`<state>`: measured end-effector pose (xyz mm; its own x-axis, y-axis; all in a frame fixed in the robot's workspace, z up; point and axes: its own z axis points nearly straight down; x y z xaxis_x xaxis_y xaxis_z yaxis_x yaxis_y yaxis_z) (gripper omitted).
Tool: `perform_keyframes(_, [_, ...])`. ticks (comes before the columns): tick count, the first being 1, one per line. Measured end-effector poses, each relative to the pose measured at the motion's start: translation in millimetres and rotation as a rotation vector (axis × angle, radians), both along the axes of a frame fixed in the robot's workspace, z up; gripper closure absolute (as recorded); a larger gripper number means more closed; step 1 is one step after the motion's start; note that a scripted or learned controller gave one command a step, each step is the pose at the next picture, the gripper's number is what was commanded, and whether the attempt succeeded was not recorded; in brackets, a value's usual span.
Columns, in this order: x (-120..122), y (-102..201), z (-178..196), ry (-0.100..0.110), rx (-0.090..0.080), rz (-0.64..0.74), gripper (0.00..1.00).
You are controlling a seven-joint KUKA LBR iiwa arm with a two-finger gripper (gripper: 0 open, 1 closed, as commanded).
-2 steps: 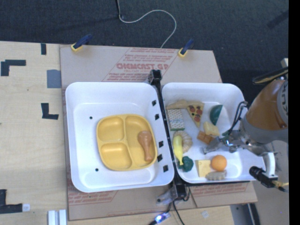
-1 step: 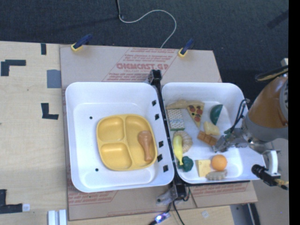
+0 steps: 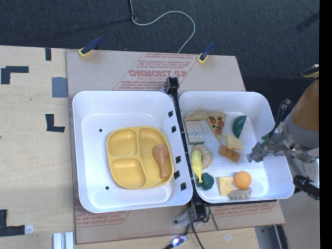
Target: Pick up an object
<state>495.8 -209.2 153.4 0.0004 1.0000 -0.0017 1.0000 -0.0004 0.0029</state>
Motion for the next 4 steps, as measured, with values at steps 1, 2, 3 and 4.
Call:
perform_keyframes(1, [5.5,9.9,53.2,-0.001,0.000,0.003,1.00])
perform_keyframes(2, [6.1,10.5,71.8,0.002,0.001,0.002,1.00])
perform_keyframes(3, [24.4,58.6,80.9,0.003,0.003,0.007,1.00])
perform_keyframes(4, [40.1,112.9,68.4,0.006,0.002,0.006,1.00])
